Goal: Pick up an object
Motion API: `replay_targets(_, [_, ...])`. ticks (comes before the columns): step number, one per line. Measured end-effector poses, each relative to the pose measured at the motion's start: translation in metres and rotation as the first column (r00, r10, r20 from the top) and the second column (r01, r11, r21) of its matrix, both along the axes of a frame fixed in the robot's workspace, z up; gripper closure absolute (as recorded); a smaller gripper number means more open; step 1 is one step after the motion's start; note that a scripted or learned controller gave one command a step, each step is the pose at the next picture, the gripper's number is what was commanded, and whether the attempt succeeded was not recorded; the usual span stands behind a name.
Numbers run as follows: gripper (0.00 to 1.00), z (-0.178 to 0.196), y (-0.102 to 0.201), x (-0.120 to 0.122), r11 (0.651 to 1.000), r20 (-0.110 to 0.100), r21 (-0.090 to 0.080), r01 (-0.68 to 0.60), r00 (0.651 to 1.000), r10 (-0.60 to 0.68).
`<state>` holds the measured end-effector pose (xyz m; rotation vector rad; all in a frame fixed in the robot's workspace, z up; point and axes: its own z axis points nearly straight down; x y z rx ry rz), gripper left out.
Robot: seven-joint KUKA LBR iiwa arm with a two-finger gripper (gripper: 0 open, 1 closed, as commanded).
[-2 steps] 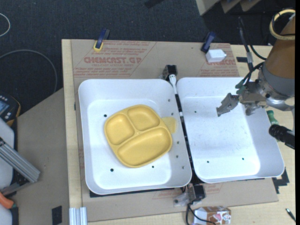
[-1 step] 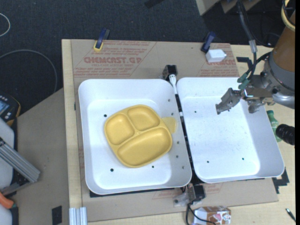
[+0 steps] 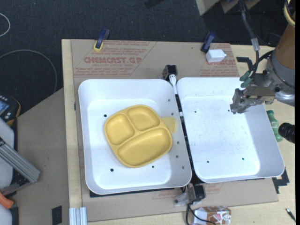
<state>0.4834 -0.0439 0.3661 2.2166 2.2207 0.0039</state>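
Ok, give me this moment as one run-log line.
gripper: over right bin, nothing seen held | yellow divided plate: flat in left bin, untouched | pick: not yet done

A brown board (image 3: 154,55) lies on dark carpet (image 3: 47,13) with trailing cables (image 3: 28,55).

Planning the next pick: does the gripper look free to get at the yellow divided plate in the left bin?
Probably yes. The yellow plate lies open in the left bin with nothing on it; the gripper hangs over the right bin.
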Motion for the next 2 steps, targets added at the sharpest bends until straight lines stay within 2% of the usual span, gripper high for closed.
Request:
replay_targets(1, [1.00, -0.017, 0.070, -0.004, 1.000, -0.009, 0.003, -0.006, 1.000, 0.006])
replay_targets(2, [1.00, 0.071, 0.144, -0.004, 1.000, 0.007, 0.005, -0.008, 1.000, 0.008])
